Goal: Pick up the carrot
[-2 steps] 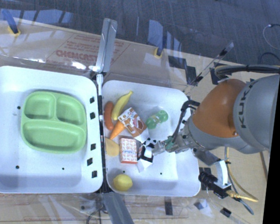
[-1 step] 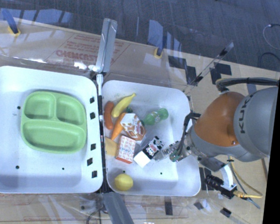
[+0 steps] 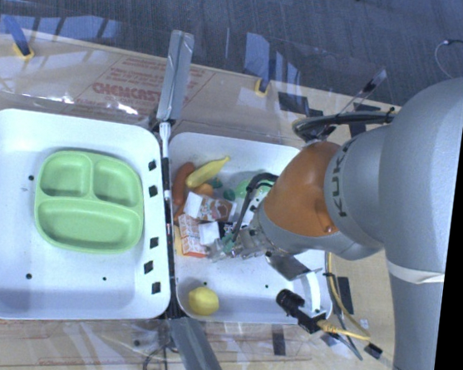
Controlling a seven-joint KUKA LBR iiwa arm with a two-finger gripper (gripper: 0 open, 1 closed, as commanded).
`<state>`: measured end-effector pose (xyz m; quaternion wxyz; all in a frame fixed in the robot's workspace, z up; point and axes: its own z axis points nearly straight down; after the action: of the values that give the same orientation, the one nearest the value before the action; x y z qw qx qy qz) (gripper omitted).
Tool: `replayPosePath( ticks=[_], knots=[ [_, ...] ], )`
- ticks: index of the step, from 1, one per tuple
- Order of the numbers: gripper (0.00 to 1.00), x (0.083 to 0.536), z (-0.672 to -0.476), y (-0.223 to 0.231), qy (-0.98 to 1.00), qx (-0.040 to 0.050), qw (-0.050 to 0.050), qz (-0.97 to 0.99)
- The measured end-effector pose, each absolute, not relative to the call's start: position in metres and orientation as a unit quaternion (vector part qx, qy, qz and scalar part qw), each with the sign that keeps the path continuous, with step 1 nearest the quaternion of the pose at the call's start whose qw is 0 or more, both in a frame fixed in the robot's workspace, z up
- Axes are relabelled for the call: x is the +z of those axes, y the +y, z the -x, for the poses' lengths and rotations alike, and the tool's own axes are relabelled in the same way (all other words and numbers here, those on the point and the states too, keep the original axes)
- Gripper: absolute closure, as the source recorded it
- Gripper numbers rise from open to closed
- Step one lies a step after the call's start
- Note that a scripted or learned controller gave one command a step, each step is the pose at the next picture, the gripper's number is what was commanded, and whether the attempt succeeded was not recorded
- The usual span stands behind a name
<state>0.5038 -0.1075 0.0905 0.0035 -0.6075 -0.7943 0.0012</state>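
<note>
The carrot [image 3: 181, 183] is a dull orange stick lying along the left wall of the right bin [image 3: 283, 308], just below and left of a yellow banana [image 3: 208, 171]. My gripper [image 3: 230, 243] is down in the middle of the right bin, over a heap of small packets [image 3: 199, 222]. It sits to the right of the carrot and a little nearer the front, apart from it. The orange wrist band and grey arm hide the bin's right part.
A yellow lemon [image 3: 203, 300] lies at the front of the right bin. A green divided plate [image 3: 90, 202] sits in the left bin [image 3: 2, 277]. A metal divider [image 3: 174, 81] runs between the bins.
</note>
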Motion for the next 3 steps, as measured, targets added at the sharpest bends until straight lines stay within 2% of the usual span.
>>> replayPosePath(
  ticks=[1,2,3],
  knots=[
    [1.00,0.090,-0.475,-0.099,-0.713,0.0015,0.004,0.701],
    [1.00,0.092,-0.502,-0.179,-0.693,0.0004,0.002,0.720],
    [1.00,0.091,-0.524,-0.090,-0.633,0.0009,0.003,0.774]
  ],
)
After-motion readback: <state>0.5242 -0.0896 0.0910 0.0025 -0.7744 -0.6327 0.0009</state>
